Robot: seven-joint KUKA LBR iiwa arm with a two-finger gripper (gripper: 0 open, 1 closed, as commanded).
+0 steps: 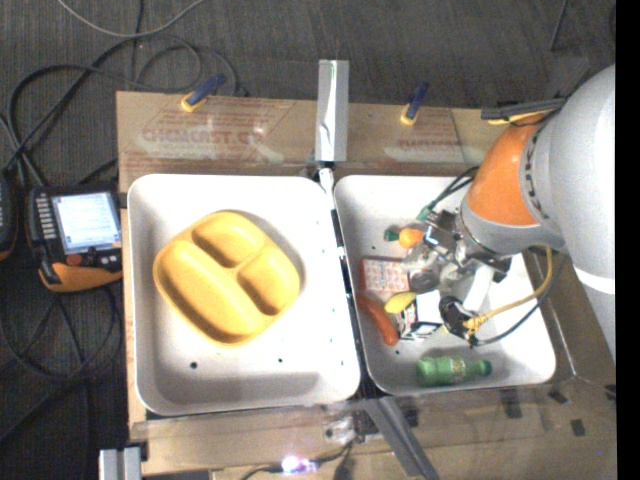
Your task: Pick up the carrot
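Carrot (380, 320) lies in the right bin (540, 363), just left of the green bottle (453, 369); my jaws (432, 286) hang near, up-right of it; I cannot tell their state.

Mounted high above the bench (420, 128), looking down at a slant on both white bins (150, 368). Set far enough back to take in floor cables beyond the bench. Probably tilted slightly toward its far edge.

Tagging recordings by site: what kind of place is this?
Likely a robotics lab test bench: two white bins clamped to a board, loose cables on carpet, and a handheld controller beside the bench.
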